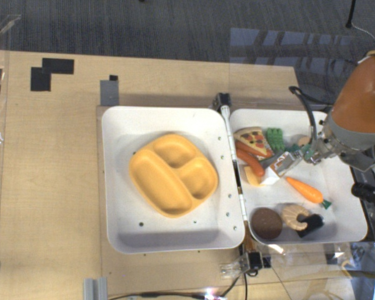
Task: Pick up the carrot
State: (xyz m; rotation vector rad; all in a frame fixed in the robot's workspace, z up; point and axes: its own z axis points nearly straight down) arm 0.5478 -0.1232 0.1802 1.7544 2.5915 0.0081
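**Carrot loose in rt bin, gripper close beside it**

Two white bins sit side by side on the bench. The carrot (304, 190) is in the rt bin (340, 227), about mid-depth & toward the rt half. It lies flat on the bin floor at a slant, w/ the orange tip pointing far-left & the green end near-right. As far as I can see nothing is touching it.

The gripper (281, 163) is over the same bin, on the arm (359, 105) that comes in from the rt above the bin's far-rt corner. It sits just left of the carrot's tip & a bit farther back, close but apart. From here I can't tell how far open it is or whether it has hold of anything. The carrot at least isn't in it.

Other stuff in the rt bin:
- A pizza slice (251, 137) is at far-left, w/ a green block (275, 139) just rt of it.
- A red sausage (249, 157) runs along the left side on the near side of the pizza.
- A pale wedge (256, 175) lies by the sausage's near end, just near-left of the gripper.
- Along the near edge are a brown ball (266, 223), a tan lump (293, 214) just rt of it, & a black piece (311, 223) against the lump's rt side.

The left bin (112, 167) holds a yellow plate (173, 174) w/ three compartments, roughly centred
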